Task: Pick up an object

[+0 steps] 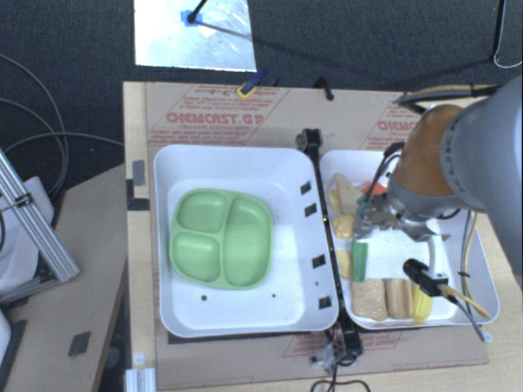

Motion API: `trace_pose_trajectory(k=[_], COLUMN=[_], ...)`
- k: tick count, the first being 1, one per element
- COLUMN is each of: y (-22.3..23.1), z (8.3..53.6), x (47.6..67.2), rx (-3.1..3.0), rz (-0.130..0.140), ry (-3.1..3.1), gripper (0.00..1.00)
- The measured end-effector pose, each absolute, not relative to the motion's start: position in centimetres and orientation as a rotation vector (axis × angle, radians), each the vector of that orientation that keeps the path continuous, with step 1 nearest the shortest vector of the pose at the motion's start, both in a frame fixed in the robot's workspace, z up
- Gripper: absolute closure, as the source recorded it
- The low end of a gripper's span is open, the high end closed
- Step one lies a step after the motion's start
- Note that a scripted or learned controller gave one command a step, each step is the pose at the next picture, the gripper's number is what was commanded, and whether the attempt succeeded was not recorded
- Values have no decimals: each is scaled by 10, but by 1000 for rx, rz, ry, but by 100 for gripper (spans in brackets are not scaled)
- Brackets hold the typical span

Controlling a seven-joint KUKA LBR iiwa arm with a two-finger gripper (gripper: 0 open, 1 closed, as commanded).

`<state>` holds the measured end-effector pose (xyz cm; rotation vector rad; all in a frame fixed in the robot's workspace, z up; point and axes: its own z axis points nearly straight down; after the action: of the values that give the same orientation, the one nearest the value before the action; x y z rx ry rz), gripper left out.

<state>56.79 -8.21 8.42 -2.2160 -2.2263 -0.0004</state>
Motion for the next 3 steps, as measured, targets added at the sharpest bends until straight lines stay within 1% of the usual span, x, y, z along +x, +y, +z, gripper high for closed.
trace_pose_trajectory(k=[1, 2, 3], y=[-86, -83, -20], z=[85, 84, 191], x=[586, 556, 575], rx=[-2218, -2219, -2214], rz=[-4, 2, -18], ry=[-2229, -2221, -2240], gripper=[100, 100, 100])
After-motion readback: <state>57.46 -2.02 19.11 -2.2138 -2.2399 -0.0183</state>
